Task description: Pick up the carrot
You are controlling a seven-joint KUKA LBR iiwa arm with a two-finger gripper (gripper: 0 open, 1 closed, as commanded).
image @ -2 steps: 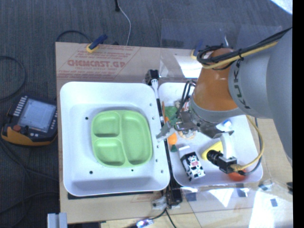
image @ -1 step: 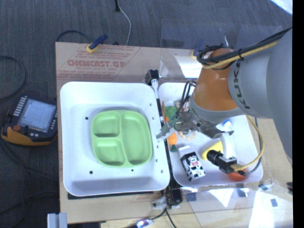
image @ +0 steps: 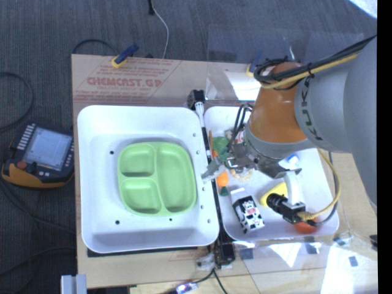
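Gripper: the metal two-finger gripper (image: 225,164) is low over the small orange carrot (image: 222,178); its grip cannot be told.
Placement: positioned there probably for grasping, inside the right white bin (image: 324,225).

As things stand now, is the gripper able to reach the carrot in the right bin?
Probably yes. The gripper is low in the right bin, right beside the carrot, and nothing lies over the carrot. The green toy and black-and-white toy car sit apart from it.

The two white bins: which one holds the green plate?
The left bin holds the green divided plate. The right bin, where the gripper reaches, holds small toys instead.
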